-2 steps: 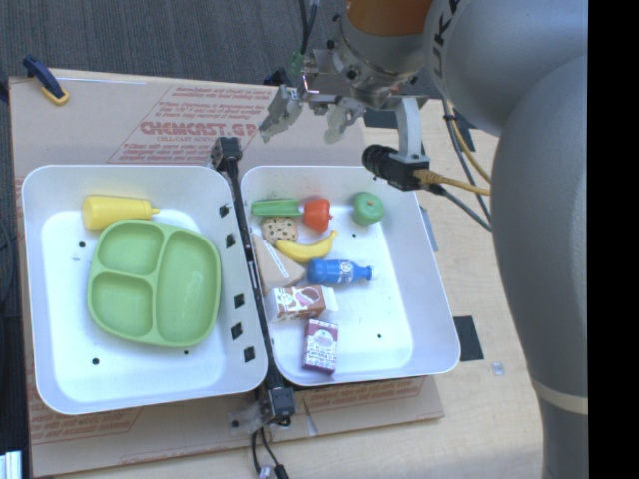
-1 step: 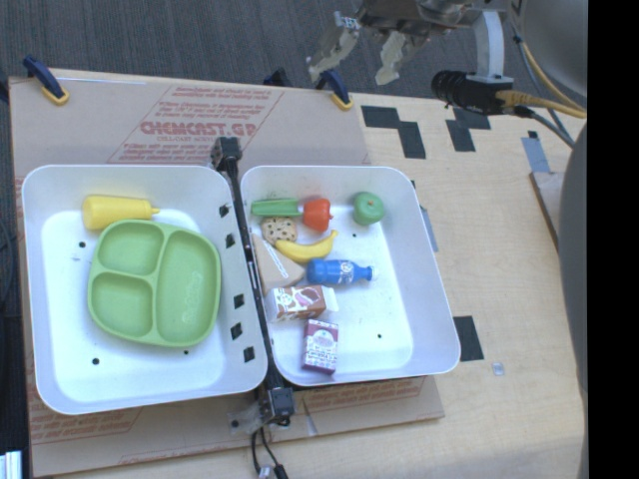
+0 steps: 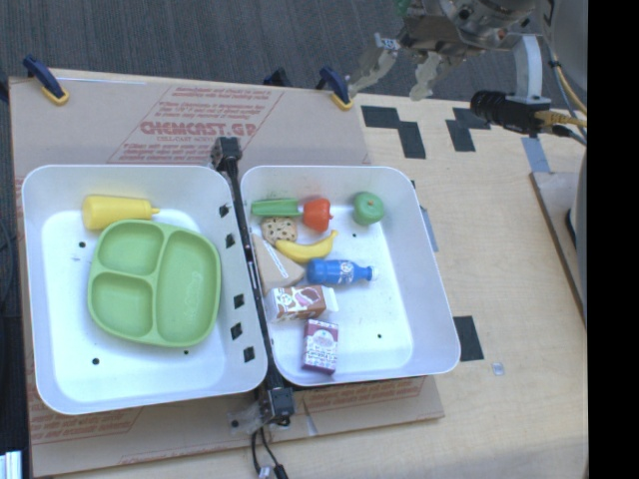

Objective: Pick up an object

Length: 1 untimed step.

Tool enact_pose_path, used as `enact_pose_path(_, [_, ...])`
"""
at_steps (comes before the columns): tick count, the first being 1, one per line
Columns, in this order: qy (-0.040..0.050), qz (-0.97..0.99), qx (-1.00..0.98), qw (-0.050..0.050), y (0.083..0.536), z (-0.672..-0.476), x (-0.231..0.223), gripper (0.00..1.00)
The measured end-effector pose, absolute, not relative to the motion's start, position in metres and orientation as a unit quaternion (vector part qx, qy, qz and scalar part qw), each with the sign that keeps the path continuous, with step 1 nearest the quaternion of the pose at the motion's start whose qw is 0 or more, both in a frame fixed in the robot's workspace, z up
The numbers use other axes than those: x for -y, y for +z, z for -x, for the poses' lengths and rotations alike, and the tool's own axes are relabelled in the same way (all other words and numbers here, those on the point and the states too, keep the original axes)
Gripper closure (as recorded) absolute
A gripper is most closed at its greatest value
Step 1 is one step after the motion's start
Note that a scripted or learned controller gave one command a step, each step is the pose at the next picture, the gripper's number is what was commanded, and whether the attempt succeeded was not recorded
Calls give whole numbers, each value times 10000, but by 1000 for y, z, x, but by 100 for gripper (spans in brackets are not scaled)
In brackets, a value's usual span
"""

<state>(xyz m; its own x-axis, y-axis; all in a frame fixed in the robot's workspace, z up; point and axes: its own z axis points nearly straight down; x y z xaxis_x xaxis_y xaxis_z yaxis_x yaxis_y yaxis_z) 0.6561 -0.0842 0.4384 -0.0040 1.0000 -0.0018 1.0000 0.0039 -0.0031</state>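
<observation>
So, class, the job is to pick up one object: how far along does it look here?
Nothing looks done: the open two-finger gripper hangs above the bench, behind the bins, holding nothing. Nothing is in hand. Everything is left: the yellow toy banana, blue plastic bottle and green round fruit all lie in the right white bin.

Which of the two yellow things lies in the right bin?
The banana, curved, beside the blue bottle. The yellow mustard bottle lies in the left bin.

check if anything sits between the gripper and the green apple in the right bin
Nothing visible does. The gripper hangs with fingers spread beyond the far rim of the right bin, and the green apple lies alone in the far right corner, apart from the carrot.
</observation>
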Motion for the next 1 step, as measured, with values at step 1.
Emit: enact_pose_path(1, [7,7057,7085,4,412,-547,122,0])
